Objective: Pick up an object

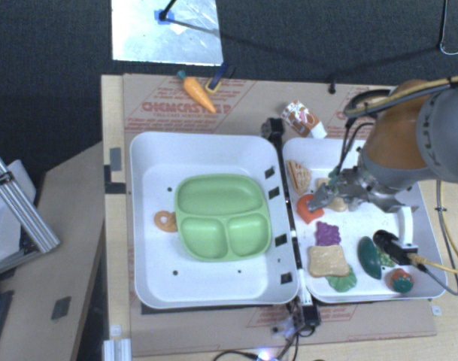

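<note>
Gripper (319, 200) hangs low in the right bin (319, 153), on its left half, just inside the wall it shares with the left bin (161, 164), and the arm (398, 145) covers that bin's far right corner. The tip sits right at a small red piece (307, 210), which lies close to the shared wall, about midway along it. Whether the gripper is wide, narrow or closed on anything I cannot tell from this angle. Room is tight there: a tan wedge (298, 176) lies just beyond the red piece along the same wall, and a purple bunch of grapes (328, 234) lies just on its near side. Further toward the near rim a slice of toast (328, 259) overlaps a green leafy piece (346, 281). To the right of those sit a dark green piece (368, 257) and a round red-and-green piece (399, 280) in the near right corner. The barest floor in this bin is the far left corner. The left bin is roomier: a green plate (221, 216) sits in the middle with white floor all round it, and an orange ring (166, 221) lies just off the plate's left edge. Count them: two bins, one plate with three hollows, one ring, seven pieces in the right bin. Out on the bench (153, 107) beyond the bins lie two more, one carrot (198, 95) and one small packet (302, 119).
</note>
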Robot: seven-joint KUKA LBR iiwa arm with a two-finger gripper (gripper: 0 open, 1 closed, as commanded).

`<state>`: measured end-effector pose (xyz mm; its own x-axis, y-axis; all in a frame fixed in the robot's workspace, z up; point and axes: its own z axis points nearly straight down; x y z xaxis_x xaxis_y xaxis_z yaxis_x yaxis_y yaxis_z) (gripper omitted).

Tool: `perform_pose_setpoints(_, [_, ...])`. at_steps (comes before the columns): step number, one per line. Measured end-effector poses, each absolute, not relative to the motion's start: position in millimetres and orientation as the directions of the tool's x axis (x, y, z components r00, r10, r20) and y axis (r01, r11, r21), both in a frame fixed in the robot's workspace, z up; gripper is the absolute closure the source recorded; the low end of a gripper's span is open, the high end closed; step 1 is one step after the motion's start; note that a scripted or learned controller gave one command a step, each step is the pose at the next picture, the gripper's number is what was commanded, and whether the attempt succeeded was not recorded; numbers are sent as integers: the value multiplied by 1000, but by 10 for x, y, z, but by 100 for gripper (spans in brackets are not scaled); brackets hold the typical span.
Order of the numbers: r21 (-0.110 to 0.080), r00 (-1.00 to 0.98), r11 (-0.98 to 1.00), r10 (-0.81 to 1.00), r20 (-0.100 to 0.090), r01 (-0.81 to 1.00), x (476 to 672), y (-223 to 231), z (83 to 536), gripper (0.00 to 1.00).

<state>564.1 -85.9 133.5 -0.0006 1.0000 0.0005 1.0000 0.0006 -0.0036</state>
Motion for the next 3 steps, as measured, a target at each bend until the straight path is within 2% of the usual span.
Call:
perform_pose_setpoints(1, [5, -2, 2, 1000, 6, 1000, 5674, -835, 876, 0])
perform_pose_setpoints(2, [19, -2, 2, 1000, 2, 1000, 5713, -848, 1033, 100])
perform_pose_setpoints(3, [5, -1, 1, 1000, -1, 1000, 5641, -905, 1543, 100])
